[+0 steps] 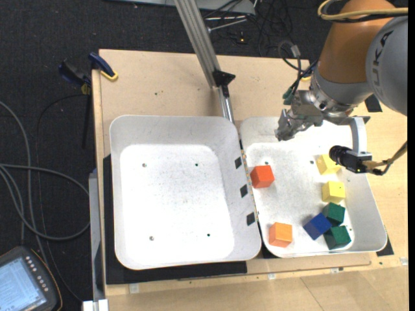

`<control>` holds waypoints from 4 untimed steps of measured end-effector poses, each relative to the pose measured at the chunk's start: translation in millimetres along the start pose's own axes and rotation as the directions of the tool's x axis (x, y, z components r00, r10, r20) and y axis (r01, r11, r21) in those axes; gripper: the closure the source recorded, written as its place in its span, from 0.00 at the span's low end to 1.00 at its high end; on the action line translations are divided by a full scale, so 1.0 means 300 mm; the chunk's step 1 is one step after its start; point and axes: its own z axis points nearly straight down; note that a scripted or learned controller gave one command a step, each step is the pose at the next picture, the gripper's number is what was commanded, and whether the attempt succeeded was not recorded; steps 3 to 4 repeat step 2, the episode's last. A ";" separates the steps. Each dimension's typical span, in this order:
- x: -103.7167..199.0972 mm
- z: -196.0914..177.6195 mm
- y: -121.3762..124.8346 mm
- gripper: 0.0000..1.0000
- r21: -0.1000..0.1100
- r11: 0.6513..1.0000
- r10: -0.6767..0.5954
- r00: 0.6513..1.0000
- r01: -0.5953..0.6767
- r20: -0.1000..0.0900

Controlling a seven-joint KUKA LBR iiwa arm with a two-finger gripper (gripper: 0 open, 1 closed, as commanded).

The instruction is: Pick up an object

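Observation:
My gripper point(285, 132) hangs over the back left part of the right bin point(295, 151), above and a little right of a red-orange cube point(262, 176). Nothing shows between its fingers. An orange cube point(280, 234) lies near the bin's front left. Two yellow blocks point(326, 164) point(333, 190) sit at the right, with a blue cube point(317, 225) and two green blocks point(334, 212) point(337, 237) near the front right corner.
The left bin point(172, 190) lies beside the right one, joined by black clips along the shared rim. A metal pole point(201, 37) slants up from the bench behind the bins. A blue-yellow clamp point(91, 70) sits at the bench's back left corner.

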 end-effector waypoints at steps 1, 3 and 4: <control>0.187 -0.019 -0.021 1.00 -0.002 1.000 -0.001 1.000 0.001 0.000; 0.366 0.007 -0.096 1.00 0.001 1.000 -0.001 1.000 0.001 0.000; 0.366 0.007 -0.096 1.00 0.001 1.000 -0.001 1.000 0.001 0.000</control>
